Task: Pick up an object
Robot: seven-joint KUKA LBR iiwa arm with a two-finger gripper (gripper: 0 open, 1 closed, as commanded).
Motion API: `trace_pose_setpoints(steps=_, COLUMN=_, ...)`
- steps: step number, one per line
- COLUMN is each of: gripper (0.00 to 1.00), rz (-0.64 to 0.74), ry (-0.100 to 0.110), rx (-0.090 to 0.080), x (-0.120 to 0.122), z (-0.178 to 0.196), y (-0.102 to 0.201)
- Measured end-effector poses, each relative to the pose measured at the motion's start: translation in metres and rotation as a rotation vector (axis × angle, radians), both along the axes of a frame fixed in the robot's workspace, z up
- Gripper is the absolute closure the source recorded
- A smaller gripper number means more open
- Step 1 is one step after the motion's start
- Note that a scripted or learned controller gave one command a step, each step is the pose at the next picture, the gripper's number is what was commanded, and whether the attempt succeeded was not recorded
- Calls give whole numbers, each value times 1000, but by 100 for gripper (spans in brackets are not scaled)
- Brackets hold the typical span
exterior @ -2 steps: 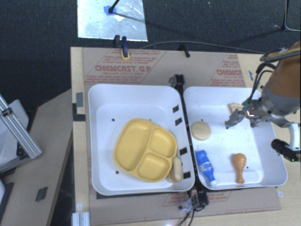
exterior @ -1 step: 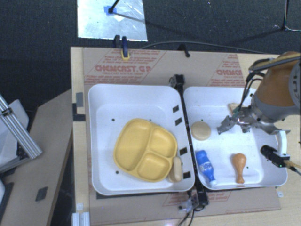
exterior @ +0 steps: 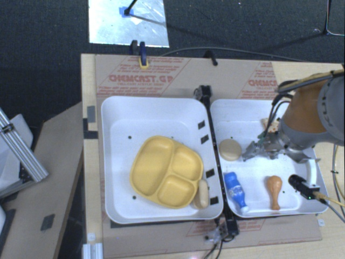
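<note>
The right bin (exterior: pixel 245 112) holds three things. A round beige disc (exterior: pixel 230 149) lies by its left wall, a blue bottle (exterior: pixel 235 190) lies near its front left corner, and a tan drumstick (exterior: pixel 274 190) lies toward the front. My gripper (exterior: pixel 253 151) hangs low over this bin. It is just right of the beige disc and above the drumstick, and nothing shows in its grasp. The grey arm with its orange band (exterior: pixel 304 106) reaches in from the right.
The left bin (exterior: pixel 116 144) holds a yellow divided tray (exterior: pixel 166 171), with a small beige oval piece (exterior: pixel 202 193) against the tray's right front edge. A black divider (exterior: pixel 211 144) with clips runs between the bins. Cardboard (exterior: pixel 161 77) lies under both bins.
</note>
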State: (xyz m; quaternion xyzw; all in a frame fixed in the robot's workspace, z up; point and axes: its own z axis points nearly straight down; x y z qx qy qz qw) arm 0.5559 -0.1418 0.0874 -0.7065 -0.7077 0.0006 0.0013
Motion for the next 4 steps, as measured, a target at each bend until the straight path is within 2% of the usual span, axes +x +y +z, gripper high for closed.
trace_pose_setpoints(steps=1, gripper=100, rz=1, ry=-6, rx=-2, x=2, z=14, y=-1)
trace_pose_setpoints(steps=3, gripper=100, rz=4, ry=-11, rx=-3, x=12, z=125, y=13)
trace_pose_setpoints(steps=4, gripper=100, rz=3, ry=-6, rx=-2, x=13, z=133, y=13)
